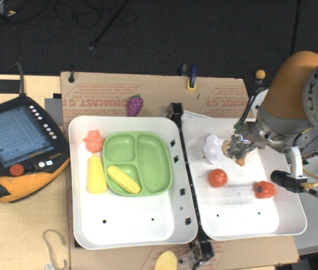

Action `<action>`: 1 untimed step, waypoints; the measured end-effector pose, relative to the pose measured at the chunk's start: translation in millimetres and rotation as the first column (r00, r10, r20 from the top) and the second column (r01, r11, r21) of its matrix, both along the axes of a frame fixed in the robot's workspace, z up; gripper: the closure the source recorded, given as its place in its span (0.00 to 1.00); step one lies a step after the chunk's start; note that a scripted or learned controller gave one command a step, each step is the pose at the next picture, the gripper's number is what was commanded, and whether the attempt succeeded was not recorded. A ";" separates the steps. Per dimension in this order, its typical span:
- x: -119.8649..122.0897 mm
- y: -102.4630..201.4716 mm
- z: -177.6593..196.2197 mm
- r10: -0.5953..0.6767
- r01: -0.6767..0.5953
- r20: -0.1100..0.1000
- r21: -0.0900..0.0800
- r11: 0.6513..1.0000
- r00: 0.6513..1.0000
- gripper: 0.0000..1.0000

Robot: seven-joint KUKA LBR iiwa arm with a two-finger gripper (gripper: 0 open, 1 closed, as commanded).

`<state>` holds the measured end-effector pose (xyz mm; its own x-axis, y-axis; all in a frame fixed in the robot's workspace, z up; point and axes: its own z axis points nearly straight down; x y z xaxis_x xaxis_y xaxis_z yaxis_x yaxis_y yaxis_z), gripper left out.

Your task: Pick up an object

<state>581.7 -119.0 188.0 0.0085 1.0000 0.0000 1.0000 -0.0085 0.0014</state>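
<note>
In the right bin (282, 224) lie a white crumpled object (211, 147), a red tomato (217, 178) and a red pepper (264, 189). My gripper (238, 149) hangs low over the bin's upper middle, just right of the white object and above and right of the tomato. A small tan thing (241, 160) shows right at the gripper's lower end; whether it is held I cannot tell. The arm's orange band (294, 89) rises behind it.
The left bin (125, 224) holds a green divided plate (139, 162) with a corn cob (124, 179), a yellow bottle (95, 174) and a pink-orange toy (93, 142). Purple grapes (135, 104) lie behind the bins, a yellow fruit (166, 260) in front, a control pendant (15, 145) at left.
</note>
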 end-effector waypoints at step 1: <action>0.6 -1.4 42.2 0.008 -0.008 0.001 0.000 1.000 1.000 1.00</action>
<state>582.3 -120.3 230.2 0.0005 1.0000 -0.0001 1.0000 -0.0005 0.0026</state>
